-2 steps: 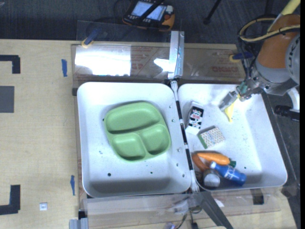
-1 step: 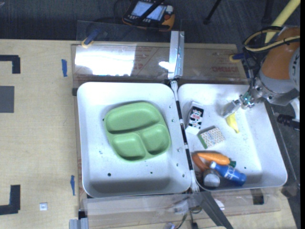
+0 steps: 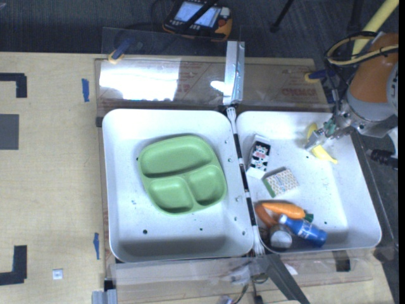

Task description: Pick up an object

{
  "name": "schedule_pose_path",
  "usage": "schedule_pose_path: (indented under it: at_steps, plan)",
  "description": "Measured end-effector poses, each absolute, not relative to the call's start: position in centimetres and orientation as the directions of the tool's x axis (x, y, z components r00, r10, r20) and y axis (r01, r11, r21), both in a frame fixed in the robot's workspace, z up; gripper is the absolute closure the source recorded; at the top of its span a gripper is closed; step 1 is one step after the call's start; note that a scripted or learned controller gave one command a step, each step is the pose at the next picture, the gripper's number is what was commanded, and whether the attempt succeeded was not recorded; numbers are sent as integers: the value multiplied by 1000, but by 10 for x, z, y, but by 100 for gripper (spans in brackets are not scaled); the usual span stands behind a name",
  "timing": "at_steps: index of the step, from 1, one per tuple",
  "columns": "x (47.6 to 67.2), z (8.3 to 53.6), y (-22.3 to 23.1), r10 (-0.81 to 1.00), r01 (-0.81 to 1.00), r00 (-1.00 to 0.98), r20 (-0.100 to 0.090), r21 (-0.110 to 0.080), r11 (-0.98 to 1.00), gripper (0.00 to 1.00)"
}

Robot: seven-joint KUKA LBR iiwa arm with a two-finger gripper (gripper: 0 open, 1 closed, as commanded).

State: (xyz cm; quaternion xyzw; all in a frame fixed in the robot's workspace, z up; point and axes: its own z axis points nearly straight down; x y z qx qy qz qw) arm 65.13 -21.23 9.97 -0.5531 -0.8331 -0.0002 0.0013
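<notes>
A: Gripper (image 3: 327, 132) sits low over the far right part of the right bin (image 3: 361, 195), right at the banana (image 3: 320, 145). I can't make out its state from up here; the tip is small and blurred against the yellow, so I'm logging that as unknown. I won't claim a hold either.

B: Is the banana lifted or lying down?

A: Looks to be lying on the bin floor, one end under the tip. My guess is the program picked it because it lies alone, well apart from the clutter at the near left corner.

B: What's in that corner?

A: A carrot (image 3: 281, 208), a blue bottle (image 3: 307, 229) lying just beside it, and a grey ball (image 3: 281, 238) touching the pile. They crowd against the bin wall, so I'd judge a grasp there awkward. Further up, a small black and white box (image 3: 260, 155) and a checked sponge (image 3: 281, 181) lie flat near the divider.

B: And the left bin (image 3: 120, 189)?

A: It holds a green divided tray (image 3: 182, 173), flat in the middle. Too wide and shallow for two fingers, I'd think.

B: Risk on the banana?

A: Curved and smooth; if the fingers close near its end, it could pivot or slip out. The arm (image 3: 373, 90) comes in at a slant from the right, which likely explains the off-centre approach.
</notes>
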Motion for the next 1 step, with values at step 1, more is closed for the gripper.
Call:
schedule_pose_path:
  at_steps: [1]
  plan:
    - [618,196,-188,916,916,-400,-1,1,400,100]
